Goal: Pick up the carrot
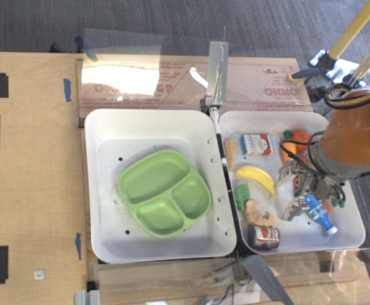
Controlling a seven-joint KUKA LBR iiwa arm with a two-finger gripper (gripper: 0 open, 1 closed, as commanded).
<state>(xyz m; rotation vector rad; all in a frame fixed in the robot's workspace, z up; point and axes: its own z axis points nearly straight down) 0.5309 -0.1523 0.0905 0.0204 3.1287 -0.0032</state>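
Desk (26, 170): one, bears two white bins. Left bin (102, 170): one green plate (164, 192), three compartments. Right bin (350, 230): one banana (257, 178), one can (264, 236), one blue bottle (318, 213), one carton (256, 145), one green item (243, 196).

Arm (353, 135): one, over right bin. Tool (306, 192): low among clutter, near bottle; fingers' spread cannot tell.

Carrot (291, 148): one, orange, upper right of right bin, just beside arm, partly hidden, apart from tool.

Step judged: approach. Advice: shift tool toward carrot, align across its width, avoid bottle.
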